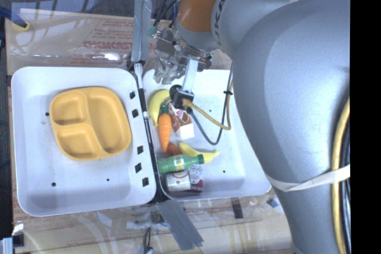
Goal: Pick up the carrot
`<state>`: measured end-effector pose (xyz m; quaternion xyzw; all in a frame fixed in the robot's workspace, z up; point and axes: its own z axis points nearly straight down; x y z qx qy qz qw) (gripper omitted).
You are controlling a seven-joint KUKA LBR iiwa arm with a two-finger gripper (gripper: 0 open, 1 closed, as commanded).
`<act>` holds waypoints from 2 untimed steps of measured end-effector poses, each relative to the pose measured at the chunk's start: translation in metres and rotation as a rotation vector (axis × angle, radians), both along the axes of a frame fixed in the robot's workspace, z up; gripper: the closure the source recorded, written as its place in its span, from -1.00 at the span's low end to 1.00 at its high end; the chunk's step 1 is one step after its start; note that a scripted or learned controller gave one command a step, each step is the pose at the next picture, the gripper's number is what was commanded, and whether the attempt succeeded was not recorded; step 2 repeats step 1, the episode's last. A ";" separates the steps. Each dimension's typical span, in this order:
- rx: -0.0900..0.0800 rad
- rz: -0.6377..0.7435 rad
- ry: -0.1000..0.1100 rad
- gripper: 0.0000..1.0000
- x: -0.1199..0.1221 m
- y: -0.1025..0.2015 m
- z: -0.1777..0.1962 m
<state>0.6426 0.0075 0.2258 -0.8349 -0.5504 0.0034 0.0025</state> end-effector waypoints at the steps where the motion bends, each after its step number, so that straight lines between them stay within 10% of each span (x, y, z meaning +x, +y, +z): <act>1: 0.000 0.155 -0.005 1.00 0.015 0.039 0.000; 2: 0.000 0.155 -0.005 1.00 0.015 0.039 0.000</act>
